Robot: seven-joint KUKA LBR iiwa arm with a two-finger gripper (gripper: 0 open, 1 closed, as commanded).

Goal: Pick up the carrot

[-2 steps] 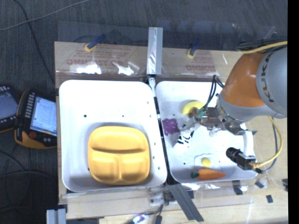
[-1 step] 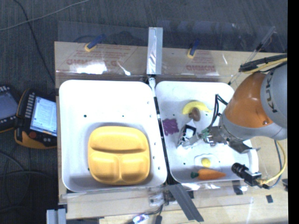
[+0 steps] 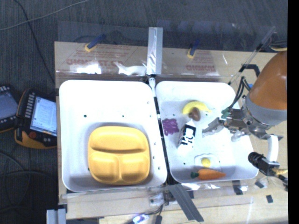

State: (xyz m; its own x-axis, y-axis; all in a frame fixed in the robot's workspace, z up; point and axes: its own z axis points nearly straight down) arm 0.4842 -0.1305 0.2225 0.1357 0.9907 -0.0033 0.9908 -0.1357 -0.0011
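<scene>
carrot [image 3: 211,174]: I see it at right bin [image 3: 233,93] near edge, lying flat
tool [image 3: 211,126]: above bin's middle, well apart from carrot
tool state: I can't tell

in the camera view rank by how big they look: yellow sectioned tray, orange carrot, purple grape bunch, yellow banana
1. yellow sectioned plastic tray, by far the largest
2. orange carrot
3. yellow banana, close to the carrot, so that order is unsure
4. purple grape bunch, smallest
</scene>
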